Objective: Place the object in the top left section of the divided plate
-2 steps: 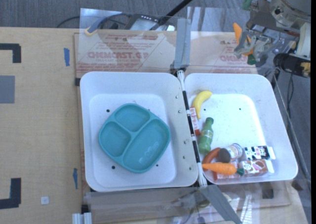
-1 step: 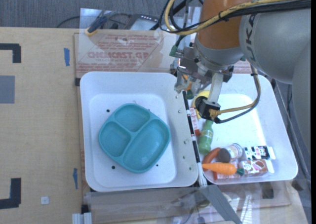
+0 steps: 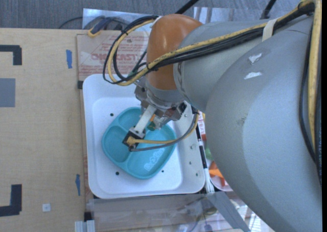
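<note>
- white bin [image 3: 94, 103] spreads left of and beneath the gripper
- blue divided plate [image 3: 115, 146] lies in it, under the gripper and reaching leftward
- gripper [image 3: 155, 122] hangs over the plate's upper right; how open it is cannot be told
- small green thing [image 3: 152, 128] shows at its tip; held or not, unclear

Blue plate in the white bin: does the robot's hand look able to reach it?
Probably yes: the hand hangs right over the blue plate in the white bin, with nothing visible lying between them.
</note>
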Robot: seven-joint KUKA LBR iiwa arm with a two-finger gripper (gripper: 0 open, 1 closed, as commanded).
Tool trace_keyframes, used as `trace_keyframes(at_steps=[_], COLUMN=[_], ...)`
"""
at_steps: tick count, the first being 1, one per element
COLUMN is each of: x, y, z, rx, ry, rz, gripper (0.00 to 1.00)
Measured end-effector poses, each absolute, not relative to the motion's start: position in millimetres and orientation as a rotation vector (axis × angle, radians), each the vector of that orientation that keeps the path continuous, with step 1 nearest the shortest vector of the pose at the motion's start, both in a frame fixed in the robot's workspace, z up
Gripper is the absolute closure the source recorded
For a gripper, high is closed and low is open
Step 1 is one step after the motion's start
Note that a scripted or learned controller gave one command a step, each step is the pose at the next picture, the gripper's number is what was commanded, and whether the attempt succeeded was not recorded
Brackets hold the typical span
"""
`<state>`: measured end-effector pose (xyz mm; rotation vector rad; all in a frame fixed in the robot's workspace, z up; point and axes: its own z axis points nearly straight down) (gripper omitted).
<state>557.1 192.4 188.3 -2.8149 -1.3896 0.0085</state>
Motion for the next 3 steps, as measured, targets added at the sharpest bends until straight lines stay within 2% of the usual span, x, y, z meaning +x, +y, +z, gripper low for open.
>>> trace_keyframes(at_steps=[1, 2, 3], x=[565.4, 500.3, 485.8], y=[162, 224, 146], z=[164, 165, 103], rx=[-2.808, -2.895, -2.836], ry=[-1.404, -1.215, -1.338], rz=[0.008, 0.010, -0.027], gripper=[1.00, 1.00, 1.00])
